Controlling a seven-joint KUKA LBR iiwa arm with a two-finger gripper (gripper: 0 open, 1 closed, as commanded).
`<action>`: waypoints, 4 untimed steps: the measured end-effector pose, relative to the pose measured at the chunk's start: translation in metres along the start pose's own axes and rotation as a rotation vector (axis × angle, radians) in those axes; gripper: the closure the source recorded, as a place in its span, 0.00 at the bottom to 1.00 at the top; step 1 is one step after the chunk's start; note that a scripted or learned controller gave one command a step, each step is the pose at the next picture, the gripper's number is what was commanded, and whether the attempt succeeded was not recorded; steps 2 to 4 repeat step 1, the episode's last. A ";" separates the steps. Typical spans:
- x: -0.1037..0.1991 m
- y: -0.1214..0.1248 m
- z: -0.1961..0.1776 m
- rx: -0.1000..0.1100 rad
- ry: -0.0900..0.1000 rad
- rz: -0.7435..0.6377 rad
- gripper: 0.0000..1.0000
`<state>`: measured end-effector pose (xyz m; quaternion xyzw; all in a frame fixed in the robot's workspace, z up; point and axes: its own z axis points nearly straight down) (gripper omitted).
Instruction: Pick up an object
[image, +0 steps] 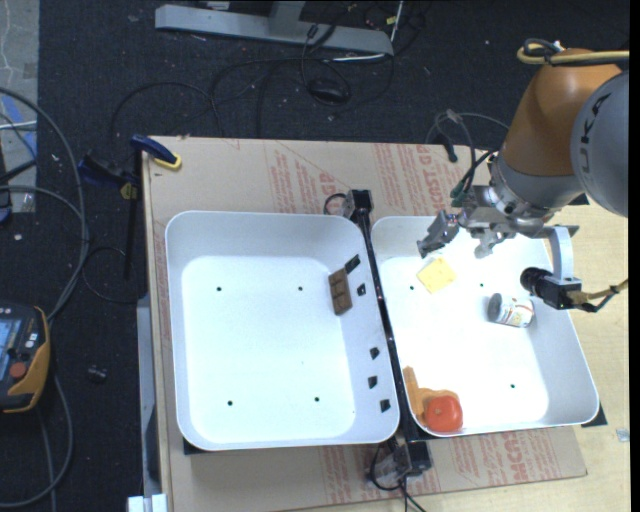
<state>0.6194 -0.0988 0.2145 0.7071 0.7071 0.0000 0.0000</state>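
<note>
The orange-red tomato-like toy (442, 411) sits at the near edge of the right bin (560, 345). Farther back in that bin lies a small white jar (510, 310) on its side, and a flat yellow block (436, 275) beyond it. The gripper (462, 233) hovers just above the block, fingers spread, pinching nothing. The block looks light and stiff; grip its opposite edges.

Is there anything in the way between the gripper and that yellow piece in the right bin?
Nothing visible is. The gripper hangs just above and beside the yellow piece, with bare bin floor between them. The small white bottle and the orange-red toy lie well off to the side.
</note>
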 end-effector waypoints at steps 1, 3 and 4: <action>0.000 0.000 -0.010 0.000 0.000 0.000 1.00; 0.000 0.000 -0.010 0.000 0.000 0.000 1.00; 0.000 0.000 -0.010 0.000 0.000 0.000 1.00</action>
